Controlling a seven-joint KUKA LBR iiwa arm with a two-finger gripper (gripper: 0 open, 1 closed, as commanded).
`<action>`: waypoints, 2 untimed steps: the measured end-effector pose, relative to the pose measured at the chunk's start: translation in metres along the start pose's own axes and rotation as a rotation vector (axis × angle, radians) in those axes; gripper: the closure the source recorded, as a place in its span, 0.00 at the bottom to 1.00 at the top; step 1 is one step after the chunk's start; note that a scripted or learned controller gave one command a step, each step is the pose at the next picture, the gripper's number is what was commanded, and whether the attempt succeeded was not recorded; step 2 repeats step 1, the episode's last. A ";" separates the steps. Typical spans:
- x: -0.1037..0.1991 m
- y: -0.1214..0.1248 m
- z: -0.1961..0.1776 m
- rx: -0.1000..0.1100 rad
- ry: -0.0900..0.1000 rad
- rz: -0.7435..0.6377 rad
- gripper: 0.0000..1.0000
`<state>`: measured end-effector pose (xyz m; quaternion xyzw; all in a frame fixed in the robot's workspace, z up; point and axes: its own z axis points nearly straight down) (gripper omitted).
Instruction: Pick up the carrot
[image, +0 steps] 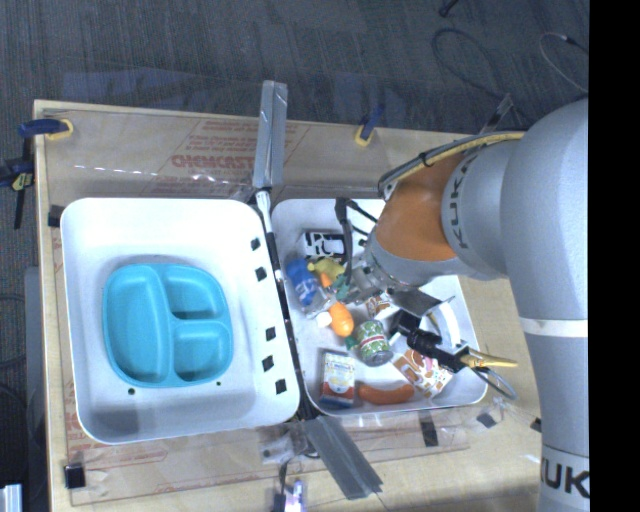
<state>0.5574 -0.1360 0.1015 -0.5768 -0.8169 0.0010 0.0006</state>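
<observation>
In the right bin (455, 300), among a crowd of small things, the carrot (342, 320) lies close to the bin's left wall, a short orange piece roughly midway between the near and far rims. Just to its right stands a green can (374, 343); a blue bottle (299, 277) lies on its far-left side, a yellow toy (325, 267) sits farther back, and a small carton (339, 377) and a sausage (385, 393) lie along the near rim.

The main risk, as I judge it, is the crowding. The can stands so near the carrot that a descending tool could strike it or close on it instead. The carrot looks small and rounded, so it may roll or slip out of a pinch that is not centred. The bin wall on its left also leaves little room on that side.

The arm (470, 220) reaches in from the right, its orange band bulking over the far-right part of the bin and the wrist bent down toward the clutter. The tool (356, 284) hangs just above and to the far right of the carrot, amid dark parts and cables. Whether it is apart or together I cannot tell, and nothing is seen held. In the left bin (90, 230) a blue tray (168, 322) rests alone on the table (150, 140).
</observation>
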 end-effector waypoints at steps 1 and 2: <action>0.085 -0.007 -0.091 -0.002 0.000 0.189 1.00; 0.085 -0.007 -0.091 -0.002 0.000 0.189 1.00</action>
